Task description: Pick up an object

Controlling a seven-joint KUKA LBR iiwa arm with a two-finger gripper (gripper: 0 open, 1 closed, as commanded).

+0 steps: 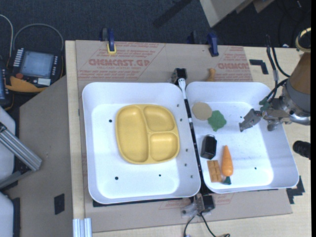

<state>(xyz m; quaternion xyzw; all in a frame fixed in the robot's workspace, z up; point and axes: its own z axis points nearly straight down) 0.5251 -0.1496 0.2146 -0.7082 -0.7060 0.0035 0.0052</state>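
**White bins, nothing picked yet: approach step**

Gripper [256,119] hangs over the right bin [281,179], near its right wall, roughly mid-depth. Two fingers show, splayed apart, one toward the bin centre and one toward the arm, with nothing between them. So: pre-grasp, my read.

Candidates all sit in the right bin's left half:
- tan disc [201,110], near the back-left corner
- green piece [217,120], touching the disc's right edge (looks like broccoli, can't be sure)
- black block [209,146], against the left wall, mid-depth
- carrot [226,161], lying front-to-back, just right of the block
- cracker [214,170], touching the carrot's left side, near the front edge
- small dark green bit [227,180] at the carrot's front tip, too small to identify

Count: six items, one of each. Left bin [94,132] carries one yellow tray [147,133], three compartments, sitting central.

Next move, as I judge it: shift left across the bin, then descend. Green piece is nearest but touches the disc; the black block stands freest, though tight to the wall. Carrot and cracker touch, so a grab there risks dragging both.
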